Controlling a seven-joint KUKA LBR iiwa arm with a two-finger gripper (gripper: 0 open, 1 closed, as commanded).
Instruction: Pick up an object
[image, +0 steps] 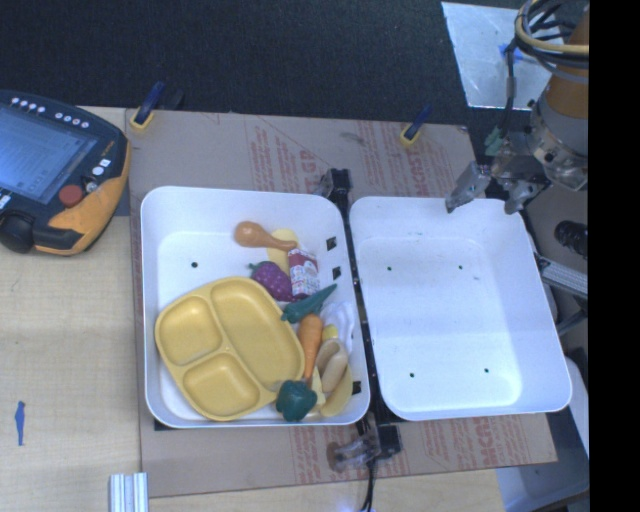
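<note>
The left bin (160, 230) holds a yellow divided plate (225, 345) and a heap of toy food: an orange carrot (311, 343), a green broccoli piece (295, 401), a purple grape bunch (270, 279), a tan drumstick (256, 235), a small red-and-white can (302, 272) and a banana (338, 385). My gripper (490, 192) hangs over the far right rim of the right bin (455, 330), well away from the toys. Its two fingers stand apart with nothing between them.
A teach pendant (55, 175) lies on the bench at the far left. Clamps sit between the bins at the far side (338, 182) and near side (360, 450). Cardboard sheeting (250, 150) lies under both bins.
</note>
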